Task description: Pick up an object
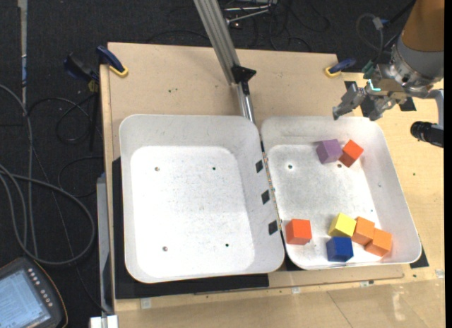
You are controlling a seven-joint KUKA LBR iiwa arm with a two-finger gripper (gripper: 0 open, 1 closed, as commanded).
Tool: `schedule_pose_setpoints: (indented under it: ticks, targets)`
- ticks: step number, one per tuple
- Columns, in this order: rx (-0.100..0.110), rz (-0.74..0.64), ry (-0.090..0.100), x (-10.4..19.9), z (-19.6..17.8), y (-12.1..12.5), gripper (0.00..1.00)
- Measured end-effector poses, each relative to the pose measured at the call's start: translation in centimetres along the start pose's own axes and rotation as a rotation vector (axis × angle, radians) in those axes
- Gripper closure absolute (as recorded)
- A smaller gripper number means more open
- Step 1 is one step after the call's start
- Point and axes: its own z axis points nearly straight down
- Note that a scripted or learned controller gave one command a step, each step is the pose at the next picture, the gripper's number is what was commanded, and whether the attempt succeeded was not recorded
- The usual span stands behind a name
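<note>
The right bin holds several small blocks. A purple block and an orange block lie side by side near its far edge. Along the near edge sit an orange block, a yellow block, a blue block and two more orange blocks. My gripper hangs above the bin's far rim, up and right of the purple block, with nothing seen between its fingers. Its fingers look spread apart.
The left bin lies beside the right one. A slanted metal pole crosses from the top toward the gap between the bins. Clamps sit at the board's far corners. Cables run over the dark floor at left.
</note>
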Motion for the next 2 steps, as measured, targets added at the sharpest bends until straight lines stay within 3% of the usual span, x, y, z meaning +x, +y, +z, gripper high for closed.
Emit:
schedule_pose_setpoints:
  ticks: [1,2]
  targets:
    - [-0.002,-0.001,-0.001,0.0,-0.2,0.0,0.00]
    - [-0.001,-0.002,-0.001,-0.1,4.6,0.9,0.00]
